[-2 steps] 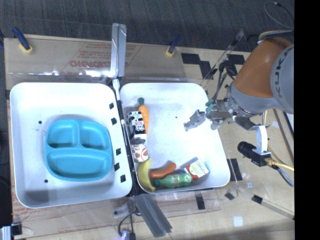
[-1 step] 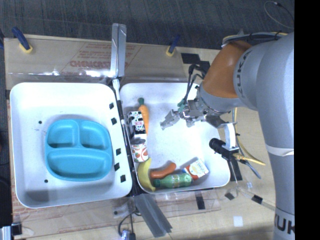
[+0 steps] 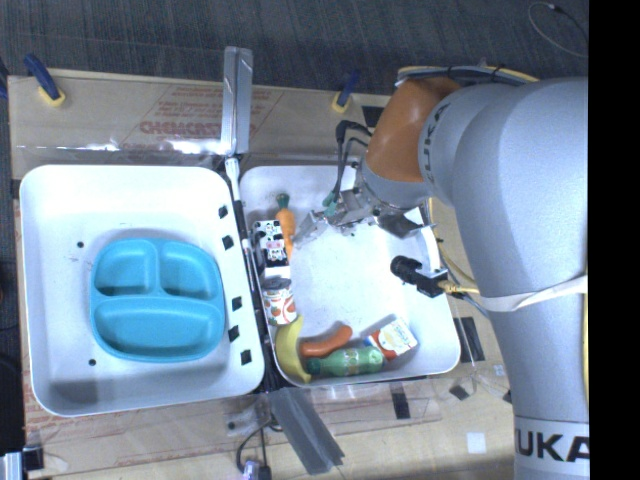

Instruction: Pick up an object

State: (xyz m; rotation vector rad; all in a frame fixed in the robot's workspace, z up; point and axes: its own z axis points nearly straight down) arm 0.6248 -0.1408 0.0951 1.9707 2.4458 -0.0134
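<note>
Arm (image 3: 500, 198): bent in from the right over the right bin (image 3: 440, 353), orange band (image 3: 400, 133) above the wrist.
Gripper (image 3: 322, 218): lowered by the bin's upper left, beside the carrot (image 3: 287, 223).
Fingers: state cannot be told.
Objects: banana (image 3: 287, 353), sausage (image 3: 325, 341) and green bottle (image 3: 345, 361) laid along the near wall.
Left bin (image 3: 45, 268): blue tray (image 3: 157, 300) held inside.

2 white bins (image 3: 40, 268), 1 blue tray (image 3: 157, 299), 1 banana (image 3: 289, 353), 1 carrot (image 3: 287, 226), 1 green bottle (image 3: 347, 361)
</note>
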